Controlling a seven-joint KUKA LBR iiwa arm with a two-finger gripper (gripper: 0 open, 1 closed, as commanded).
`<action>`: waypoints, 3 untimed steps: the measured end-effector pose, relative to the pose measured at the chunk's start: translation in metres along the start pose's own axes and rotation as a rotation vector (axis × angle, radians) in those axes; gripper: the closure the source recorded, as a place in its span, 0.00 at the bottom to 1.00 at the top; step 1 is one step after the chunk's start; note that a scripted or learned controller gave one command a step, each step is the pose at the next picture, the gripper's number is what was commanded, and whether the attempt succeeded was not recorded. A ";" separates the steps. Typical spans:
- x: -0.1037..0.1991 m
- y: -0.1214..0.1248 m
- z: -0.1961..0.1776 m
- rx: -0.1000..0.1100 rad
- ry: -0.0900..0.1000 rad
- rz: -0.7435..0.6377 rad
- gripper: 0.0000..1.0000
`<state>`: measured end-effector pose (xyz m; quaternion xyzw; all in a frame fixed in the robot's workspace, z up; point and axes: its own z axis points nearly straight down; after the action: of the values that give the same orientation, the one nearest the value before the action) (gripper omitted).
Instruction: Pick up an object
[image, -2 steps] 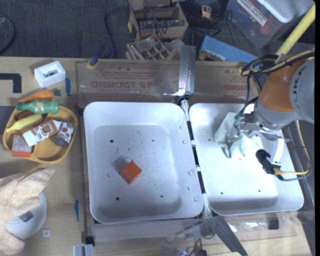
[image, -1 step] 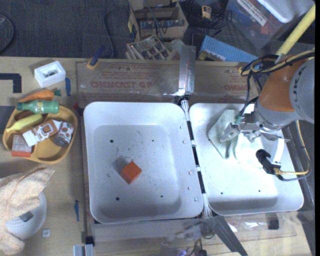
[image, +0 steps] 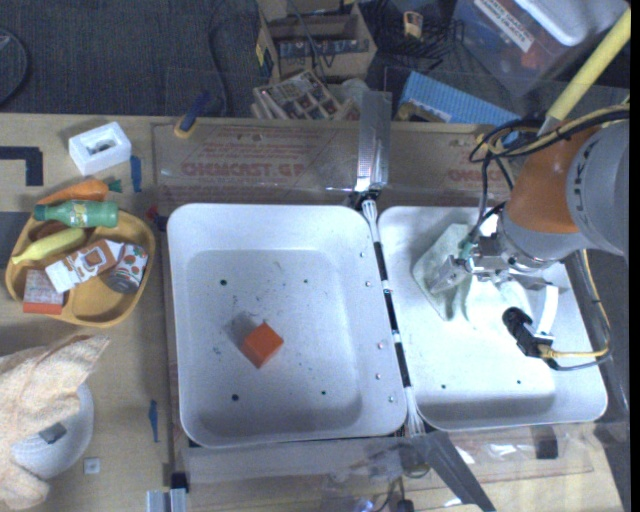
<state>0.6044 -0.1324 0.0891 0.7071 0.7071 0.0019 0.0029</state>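
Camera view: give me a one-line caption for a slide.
KUKA arm's gripper low in the right bin at a pale green object, while an orange block lies in the left bin.

The arm (image: 585, 185) runs off the right edge, and its wrist hides part of the pale object (image: 442, 272).

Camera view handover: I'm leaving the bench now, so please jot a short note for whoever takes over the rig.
Gripper: low over the right bin, at a pale, translucent object; no grasp is visible.
Orange block: lying in the left bin, untouched.
Done: arm is down in the right bin.
Left: secure an object, lift it, and check it is truly held.
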 end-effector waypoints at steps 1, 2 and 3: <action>0.014 -0.028 -0.001 -0.002 0.001 -0.062 0.00; -0.006 -0.043 -0.001 -0.002 0.002 -0.123 0.00; 0.019 -0.073 -0.078 0.003 0.001 -0.289 0.00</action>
<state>0.5306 -0.1135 0.1666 0.5977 0.8017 0.0006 0.0015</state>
